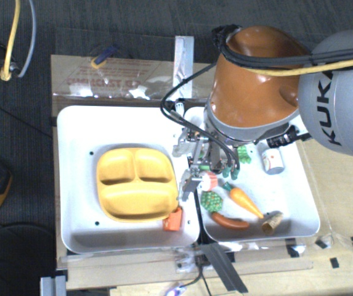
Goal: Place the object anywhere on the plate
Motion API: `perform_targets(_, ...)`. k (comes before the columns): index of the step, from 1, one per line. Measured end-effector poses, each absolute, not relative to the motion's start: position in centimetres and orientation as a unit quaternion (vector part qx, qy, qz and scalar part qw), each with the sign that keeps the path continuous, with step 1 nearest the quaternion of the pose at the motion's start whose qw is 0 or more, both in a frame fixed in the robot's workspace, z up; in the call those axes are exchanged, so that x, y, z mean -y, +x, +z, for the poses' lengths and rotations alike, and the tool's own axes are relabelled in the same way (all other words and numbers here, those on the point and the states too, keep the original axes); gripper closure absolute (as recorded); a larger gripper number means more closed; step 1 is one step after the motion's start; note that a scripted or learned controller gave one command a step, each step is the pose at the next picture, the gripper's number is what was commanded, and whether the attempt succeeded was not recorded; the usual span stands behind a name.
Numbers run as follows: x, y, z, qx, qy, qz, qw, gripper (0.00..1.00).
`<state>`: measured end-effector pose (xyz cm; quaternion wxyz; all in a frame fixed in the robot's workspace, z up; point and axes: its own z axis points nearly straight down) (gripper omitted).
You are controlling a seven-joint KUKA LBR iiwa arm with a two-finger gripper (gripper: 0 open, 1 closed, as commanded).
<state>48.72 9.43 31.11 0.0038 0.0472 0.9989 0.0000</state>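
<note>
Whether the jaws are spread or pressed together I cannot tell, since the gripper (208,168) hangs over the left edge of the right bin (308,211) with its tip lost among cables and brackets. It seems to be the picking step: nothing visibly sits in its grasp, and the yellow plate (136,184) in the left bin (71,165) lies bare. Likely targets lie just below it (a small red-and-white piece (210,180), a green broccoli (211,200), a carrot (244,201), a sausage (230,221)). Next comes a firm grasp, a lift, then a leftward carry across the bin walls. An orange block (173,219) touches the plate's corner, and the crowded toys could spoil a clean grasp.
</note>
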Motion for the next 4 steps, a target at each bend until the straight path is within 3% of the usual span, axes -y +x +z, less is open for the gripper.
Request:
perform_targets(1, -9.4, 48.8, 32.1, -0.999, 0.047, 0.0, 0.005, 1.0)
perform_targets(2, -9.4, 48.8, 32.0, -0.999, 0.047, -0.0001, 0.005, 0.0)
perform_targets(3, -6.8, 48.4, 21.3, -0.989, 0.151, 0.0002, -0.001, 0.0)
perform_targets(4, -6.9, 48.5, 22.1, -0.989, 0.15, 0.0013, 0.0, 1.0)
